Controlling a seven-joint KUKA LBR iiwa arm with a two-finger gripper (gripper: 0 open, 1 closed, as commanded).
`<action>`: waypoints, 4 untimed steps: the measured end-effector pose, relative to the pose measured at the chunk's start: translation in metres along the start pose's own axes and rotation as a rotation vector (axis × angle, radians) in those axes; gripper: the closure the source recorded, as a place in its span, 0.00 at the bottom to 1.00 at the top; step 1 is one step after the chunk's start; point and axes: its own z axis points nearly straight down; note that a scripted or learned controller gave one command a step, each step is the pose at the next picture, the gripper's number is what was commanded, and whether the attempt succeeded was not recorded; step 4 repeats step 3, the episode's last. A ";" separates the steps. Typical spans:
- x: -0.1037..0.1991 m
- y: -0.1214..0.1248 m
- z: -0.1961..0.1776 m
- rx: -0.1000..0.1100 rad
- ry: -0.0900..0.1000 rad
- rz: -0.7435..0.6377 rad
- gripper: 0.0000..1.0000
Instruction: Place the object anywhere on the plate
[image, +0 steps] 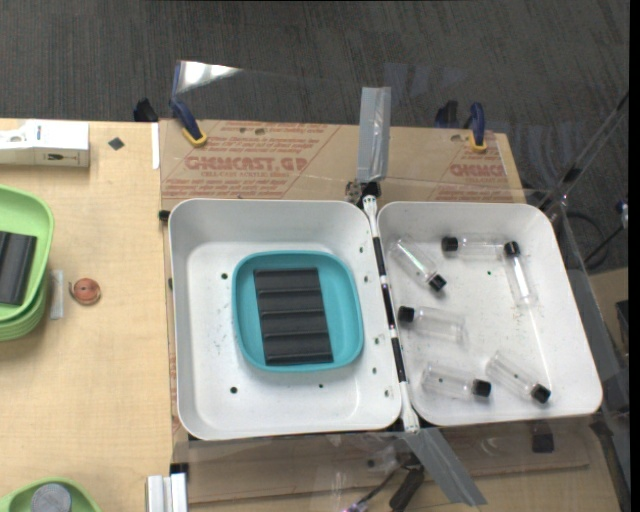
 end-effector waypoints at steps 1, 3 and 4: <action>0.000 0.000 0.000 0.000 0.000 0.000 0.00; 0.000 0.000 0.000 0.000 0.000 0.000 0.00; 0.000 0.000 0.000 0.000 0.000 0.000 0.00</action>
